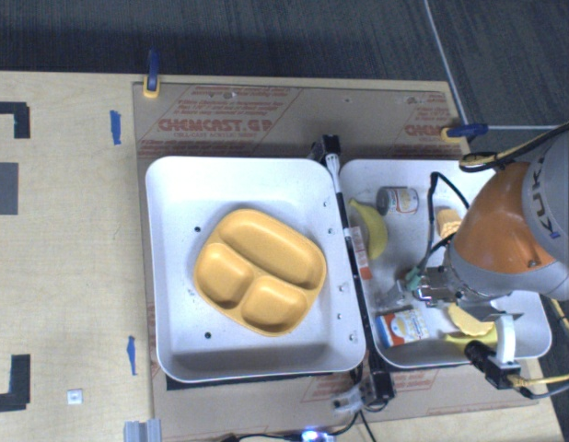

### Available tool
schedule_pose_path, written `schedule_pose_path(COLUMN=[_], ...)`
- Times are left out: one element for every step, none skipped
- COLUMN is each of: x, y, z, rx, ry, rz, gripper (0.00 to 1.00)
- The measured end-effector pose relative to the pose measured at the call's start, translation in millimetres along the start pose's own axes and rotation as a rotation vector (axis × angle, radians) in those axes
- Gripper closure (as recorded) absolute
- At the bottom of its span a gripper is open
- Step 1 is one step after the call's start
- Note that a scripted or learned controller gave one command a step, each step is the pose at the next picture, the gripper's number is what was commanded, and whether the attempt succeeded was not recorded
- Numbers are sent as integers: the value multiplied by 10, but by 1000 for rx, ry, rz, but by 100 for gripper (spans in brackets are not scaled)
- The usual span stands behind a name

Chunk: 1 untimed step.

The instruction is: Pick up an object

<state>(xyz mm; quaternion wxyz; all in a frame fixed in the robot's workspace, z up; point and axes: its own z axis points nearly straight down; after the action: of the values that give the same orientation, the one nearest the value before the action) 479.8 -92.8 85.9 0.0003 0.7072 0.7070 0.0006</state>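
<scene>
Two shallow white bins sit side by side on the bench in front of you. Begin at the near edge: the right bin (540, 343) holds a small flat packet with red and white print (402, 326) close to its near wall, and a pale yellow piece (469, 320) lies just beside it, partly under the arm.

The arm (505, 238) reaches in from the right and hangs over this right bin, its orange band above the wrist. The gripper (421, 284) sits low among the items near the bin's middle; you cannot tell from this view whether it is apart, together or clamped on anything, so treat no item as held.

Farther back in the same bin, a yellow banana-shaped piece (372, 228) lies along the left wall, and a small grey can (398, 200) lies on its side near the far wall.

The left bin (174, 247) contains one item: a yellow divided tray (259, 270), tilted, with three compartments, resting near the bin's centre.
</scene>
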Motion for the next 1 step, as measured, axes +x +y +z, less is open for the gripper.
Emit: schedule_pose_path(x=[-8], y=[20], z=[-109], rx=[-6], ry=[-3], rz=[1], gripper=[100])
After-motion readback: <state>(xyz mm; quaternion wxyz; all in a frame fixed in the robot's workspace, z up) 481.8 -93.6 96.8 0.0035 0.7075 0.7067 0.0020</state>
